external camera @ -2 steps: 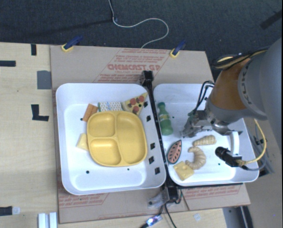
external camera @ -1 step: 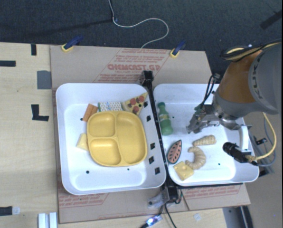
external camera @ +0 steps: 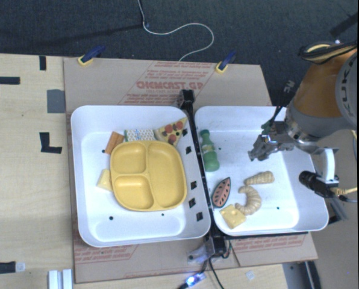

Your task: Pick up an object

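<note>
The gripper (external camera: 259,151) hung low over the right bin (external camera: 288,221), toward its far right part, its dark fingers pointing down and to the left. From where I stood I could not tell how wide they were parted, and nothing showed between them. They were over bare white floor, well apart from the toys.

The things to be picked lay mostly along the near and left parts of that bin. A small green bottle (external camera: 209,151) lay against the left wall, by the divider between the bins. Nearer the front sat a brown, oval, shell-like piece (external camera: 221,191), tilted, and just beside it a pale yellow wedge of toy cheese (external camera: 232,216). A cream-coloured curved piece (external camera: 250,200) touched the cheese at one end, and a shorter cream piece (external camera: 259,177) lay just above it, closest to the gripper.

In the left bin (external camera: 86,161) a yellow divided plate (external camera: 148,174) covered the middle, with a few small food toys peeking from behind its far edge, among them an orange block (external camera: 114,141).
</note>
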Tool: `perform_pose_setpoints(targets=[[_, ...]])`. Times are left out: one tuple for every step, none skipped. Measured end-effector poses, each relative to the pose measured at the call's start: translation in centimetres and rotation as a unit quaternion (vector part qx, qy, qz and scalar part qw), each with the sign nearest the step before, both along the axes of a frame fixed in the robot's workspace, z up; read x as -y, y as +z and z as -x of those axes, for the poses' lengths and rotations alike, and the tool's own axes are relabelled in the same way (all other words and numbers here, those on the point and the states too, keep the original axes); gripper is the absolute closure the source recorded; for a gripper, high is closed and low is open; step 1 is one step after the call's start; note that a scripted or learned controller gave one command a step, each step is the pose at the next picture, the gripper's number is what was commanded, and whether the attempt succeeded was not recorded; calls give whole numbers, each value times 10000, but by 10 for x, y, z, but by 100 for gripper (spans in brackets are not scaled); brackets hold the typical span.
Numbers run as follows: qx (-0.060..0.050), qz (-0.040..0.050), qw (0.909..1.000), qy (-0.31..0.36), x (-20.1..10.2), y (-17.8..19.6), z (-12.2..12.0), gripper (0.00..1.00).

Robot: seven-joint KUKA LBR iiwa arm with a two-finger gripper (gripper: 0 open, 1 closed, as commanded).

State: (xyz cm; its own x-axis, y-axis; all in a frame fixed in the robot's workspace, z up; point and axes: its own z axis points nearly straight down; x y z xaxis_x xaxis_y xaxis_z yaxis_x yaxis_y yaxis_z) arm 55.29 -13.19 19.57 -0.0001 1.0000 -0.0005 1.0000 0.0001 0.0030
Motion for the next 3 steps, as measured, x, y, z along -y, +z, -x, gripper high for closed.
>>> perform_pose_setpoints(targets=[[-6,-3,10000,10,-1,30,-1,100],[-19,-13,10000,36,-57,39,-3,100],[-30,-8,10000,33,-112,27,-5,100]])
